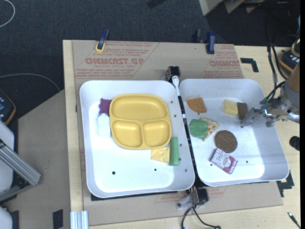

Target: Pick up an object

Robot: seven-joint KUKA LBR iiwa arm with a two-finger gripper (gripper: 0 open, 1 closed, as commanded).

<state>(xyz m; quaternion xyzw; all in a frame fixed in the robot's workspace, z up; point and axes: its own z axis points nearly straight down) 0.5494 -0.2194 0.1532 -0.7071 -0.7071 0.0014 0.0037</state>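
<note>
The gripper hovers in the right bin, fingers apart and empty, just beside the brown block and yellow block — best to centre over one block, then descend straight before closing

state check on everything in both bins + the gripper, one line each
gripper: low over the right bin, beside the yellow block
yellow block: lying flat, not held
yellow tray: upright in the left bin, compartments bare
green stick: lying against the tray's edge
brown disc: flat
red packet: flat, tilted
white bottle: on its side
</note>
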